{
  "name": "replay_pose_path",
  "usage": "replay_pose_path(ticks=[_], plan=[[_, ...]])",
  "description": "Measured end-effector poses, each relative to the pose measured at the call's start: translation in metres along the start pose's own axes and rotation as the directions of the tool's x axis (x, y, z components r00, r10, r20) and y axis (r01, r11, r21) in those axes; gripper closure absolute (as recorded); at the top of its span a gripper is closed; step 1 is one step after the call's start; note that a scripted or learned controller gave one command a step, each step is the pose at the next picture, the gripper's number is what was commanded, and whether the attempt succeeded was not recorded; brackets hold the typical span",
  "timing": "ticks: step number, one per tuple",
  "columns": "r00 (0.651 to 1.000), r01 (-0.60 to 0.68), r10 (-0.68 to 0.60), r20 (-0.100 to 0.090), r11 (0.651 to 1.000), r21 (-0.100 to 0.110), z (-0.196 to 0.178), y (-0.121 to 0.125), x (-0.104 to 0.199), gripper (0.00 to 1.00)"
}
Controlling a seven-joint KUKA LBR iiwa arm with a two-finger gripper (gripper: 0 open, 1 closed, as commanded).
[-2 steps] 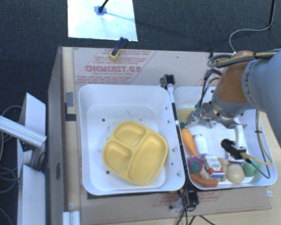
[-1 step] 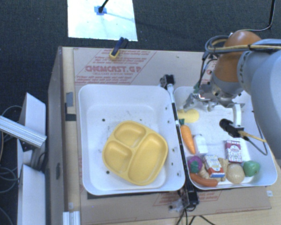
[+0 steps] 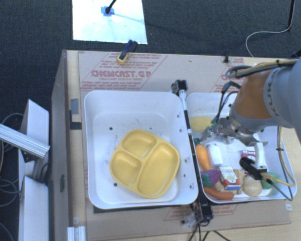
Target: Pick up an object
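Right bin (image 3: 198,102): carrot (image 3: 203,157), small box (image 3: 230,177) and other small toys heaped at its near end. Gripper (image 3: 215,133): low over that bin, just beyond the carrot; clenched or released, cannot tell. Left bin (image 3: 105,109): yellow divided plate (image 3: 144,162).

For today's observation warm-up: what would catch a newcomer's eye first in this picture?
The big yellow divided plate lying alone in the left bin stands out first. Next comes the grey-and-orange arm reaching from the right over the right bin, above a cluster of small toy foods.
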State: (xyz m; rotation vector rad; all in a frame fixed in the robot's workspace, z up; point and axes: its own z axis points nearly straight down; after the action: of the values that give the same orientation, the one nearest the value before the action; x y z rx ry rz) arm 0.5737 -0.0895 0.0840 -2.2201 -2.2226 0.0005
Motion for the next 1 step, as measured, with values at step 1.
replay_pose_path(ticks=[1], plan=[[1.0, 0.003, -0.003, 0.002, 1.0, -0.005, -0.0014, 0.082, 0.0018, 0.0]])
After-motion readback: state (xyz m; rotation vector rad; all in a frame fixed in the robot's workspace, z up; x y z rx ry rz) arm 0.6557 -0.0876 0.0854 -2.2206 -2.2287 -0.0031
